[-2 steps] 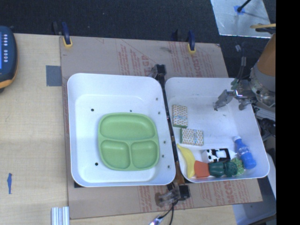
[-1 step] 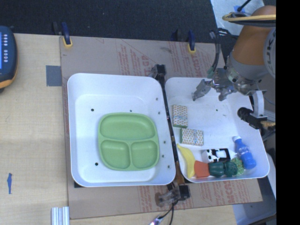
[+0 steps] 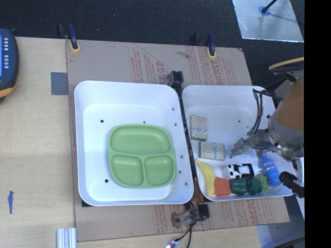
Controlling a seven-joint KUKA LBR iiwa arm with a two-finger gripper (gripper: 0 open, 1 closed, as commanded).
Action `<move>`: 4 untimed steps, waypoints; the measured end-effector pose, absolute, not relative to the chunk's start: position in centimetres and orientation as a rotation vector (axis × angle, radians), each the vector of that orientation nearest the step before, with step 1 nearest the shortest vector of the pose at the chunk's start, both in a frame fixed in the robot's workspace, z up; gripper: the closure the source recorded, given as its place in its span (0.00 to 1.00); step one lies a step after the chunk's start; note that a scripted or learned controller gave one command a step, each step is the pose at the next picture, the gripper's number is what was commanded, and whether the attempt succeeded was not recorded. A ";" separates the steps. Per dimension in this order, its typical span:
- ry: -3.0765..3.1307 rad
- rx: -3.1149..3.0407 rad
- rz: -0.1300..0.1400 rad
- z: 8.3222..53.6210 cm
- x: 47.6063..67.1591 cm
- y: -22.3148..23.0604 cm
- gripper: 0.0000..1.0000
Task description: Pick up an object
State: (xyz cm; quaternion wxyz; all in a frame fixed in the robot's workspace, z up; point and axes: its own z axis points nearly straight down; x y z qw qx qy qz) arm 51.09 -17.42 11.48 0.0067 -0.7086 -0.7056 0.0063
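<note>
The right white bin holds several small objects. Two pale patterned blocks lie near its left wall. Along its front edge sit a yellow banana, an orange block, a black-and-white cow toy, a dark green piece, a leafy green toy and a blue bottle. My gripper hangs low over the bin's right half, just right of the lower patterned block and above the cow toy. Nothing visibly sits in it.
The left white bin holds a green divided plate. Both bins rest on a cardboard sheet held by two clamps. A blue-and-orange device lies at the far left. The arm's body overhangs the right bin's right wall.
</note>
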 end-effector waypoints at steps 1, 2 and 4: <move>-2.234 -2.217 -0.005 14.9 59.7 -16.0 0.00; -2.212 -2.221 0.006 12.4 48.2 -19.4 0.00; -2.227 -2.213 0.004 9.2 59.3 -9.7 0.00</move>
